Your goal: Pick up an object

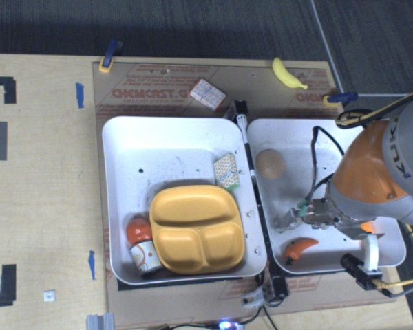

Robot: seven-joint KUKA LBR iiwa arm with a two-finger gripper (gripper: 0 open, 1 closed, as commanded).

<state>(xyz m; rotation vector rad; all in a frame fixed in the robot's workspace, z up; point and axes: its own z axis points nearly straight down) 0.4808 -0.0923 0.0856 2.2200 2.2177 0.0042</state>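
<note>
- The pincer (288, 220) hangs low in the right bin (289, 133) — metal fingers seemingly spread, pinching nothing.
- Just below lies an orange carrot-like toy (300, 247), the likeliest target (a tan ball (269, 163) sits farther back).
- The left bin (124, 184) holds a yellow divided tray (196, 227), a small can (143, 251), a patterned packet (226, 170).
- A banana (288, 73) rests on the bench.
</note>
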